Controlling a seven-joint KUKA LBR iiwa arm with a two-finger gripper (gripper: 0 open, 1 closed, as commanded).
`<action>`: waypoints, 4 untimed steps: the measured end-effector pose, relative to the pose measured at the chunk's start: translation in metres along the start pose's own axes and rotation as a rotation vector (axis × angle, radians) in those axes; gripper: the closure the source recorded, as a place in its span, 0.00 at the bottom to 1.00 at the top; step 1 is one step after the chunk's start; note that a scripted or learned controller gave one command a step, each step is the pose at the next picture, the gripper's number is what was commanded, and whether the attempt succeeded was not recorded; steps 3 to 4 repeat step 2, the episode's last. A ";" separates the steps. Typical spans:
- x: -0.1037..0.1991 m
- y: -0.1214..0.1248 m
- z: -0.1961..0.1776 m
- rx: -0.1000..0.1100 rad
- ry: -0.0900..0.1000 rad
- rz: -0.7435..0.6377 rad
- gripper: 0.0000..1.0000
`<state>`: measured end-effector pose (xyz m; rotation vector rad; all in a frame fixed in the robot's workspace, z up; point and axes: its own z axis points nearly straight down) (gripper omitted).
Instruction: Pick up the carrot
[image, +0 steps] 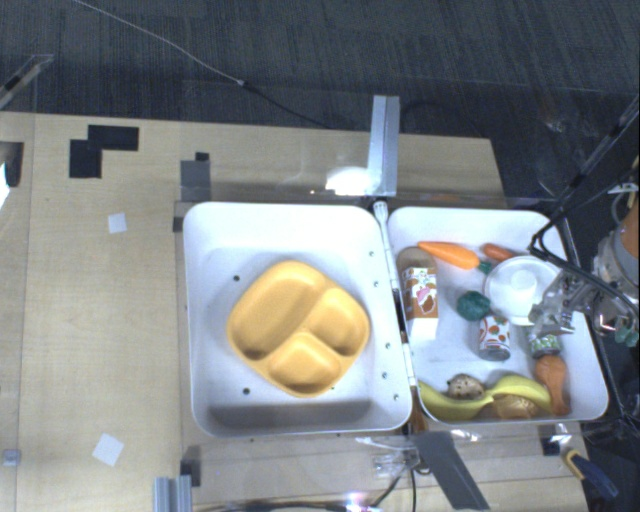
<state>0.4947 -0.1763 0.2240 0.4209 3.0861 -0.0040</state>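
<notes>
Camera view from above has the carrot (449, 255) lying flat near the far edge of the right bin (598, 372). It is a long orange taper, with its thin end pointing toward the divider between the bins. A brown carton (421, 295) sits just beside it on the near side, a white bowl (520, 283) is close to its thick end, and a small red-orange piece (497, 252) lies right by that end.

The gripper (556, 312) hangs over the right-hand side of the same bin, near the bowl's rim and above a stubby orange piece (553, 383) with a dark green cap. That piece could pass for a second carrot, but I take the long one at the far edge as the target. From here I cannot tell whether the claw is apart or together, as it is a tangle of metal and cable. Nothing visibly sits in it.

To do this step well, I'd say the arm should travel across and away, passing above the bowl, not through it. It should turn the claw to close across the carrot's width, not along its length. Aiming at the thicker half seems wise, since that gives more to bite on. It should also keep off the carton and the bin's far wall, either of which could block the descent. The left bin (200, 300), with its yellow plate (298, 326), plays no part.
</notes>
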 end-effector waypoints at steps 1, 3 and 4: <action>-0.003 0.001 -0.012 0.000 -0.009 -0.004 1.00; -0.005 0.002 -0.024 0.000 -0.018 -0.008 1.00; -0.005 0.002 -0.024 0.000 -0.018 -0.008 1.00</action>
